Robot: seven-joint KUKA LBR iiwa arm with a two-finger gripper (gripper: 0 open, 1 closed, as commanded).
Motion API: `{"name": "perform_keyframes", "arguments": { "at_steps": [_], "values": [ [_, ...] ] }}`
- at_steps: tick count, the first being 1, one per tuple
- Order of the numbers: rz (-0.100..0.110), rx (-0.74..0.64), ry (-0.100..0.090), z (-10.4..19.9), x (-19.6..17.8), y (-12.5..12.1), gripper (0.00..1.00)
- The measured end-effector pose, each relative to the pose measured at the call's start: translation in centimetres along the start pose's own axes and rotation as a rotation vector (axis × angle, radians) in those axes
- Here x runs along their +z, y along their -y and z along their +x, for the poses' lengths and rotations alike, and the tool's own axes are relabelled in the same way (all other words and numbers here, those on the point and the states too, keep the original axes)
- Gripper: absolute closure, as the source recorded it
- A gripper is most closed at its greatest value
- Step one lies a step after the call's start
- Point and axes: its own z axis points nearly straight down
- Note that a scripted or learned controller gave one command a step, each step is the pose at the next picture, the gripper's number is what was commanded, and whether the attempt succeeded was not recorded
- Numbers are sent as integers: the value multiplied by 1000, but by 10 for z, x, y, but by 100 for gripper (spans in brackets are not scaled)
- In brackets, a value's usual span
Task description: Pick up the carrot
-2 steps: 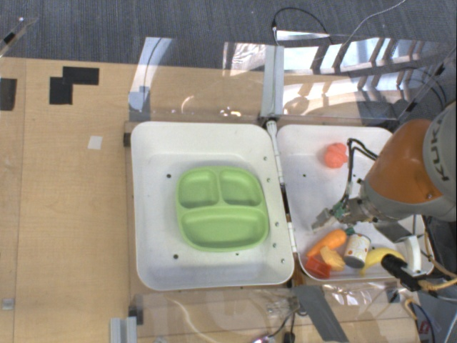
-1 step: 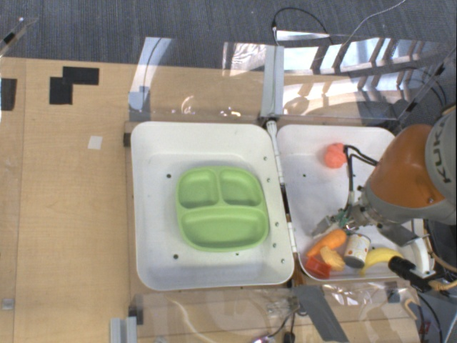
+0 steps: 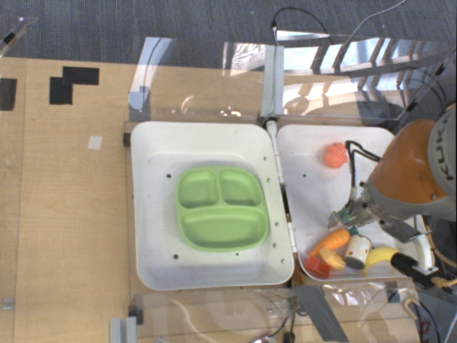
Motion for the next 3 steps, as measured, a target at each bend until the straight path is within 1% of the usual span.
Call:
{"name": "perform_keyframes", "arguments": {
  "at_steps": [1, 2, 3],
  "values": [
    [0, 0, 0, 0, 0, 0, 0],
    [7, -140, -4, -22, 11, 10, 0],
    [1, -139, 0, -23, 0, 7, 100]
  ]
}}
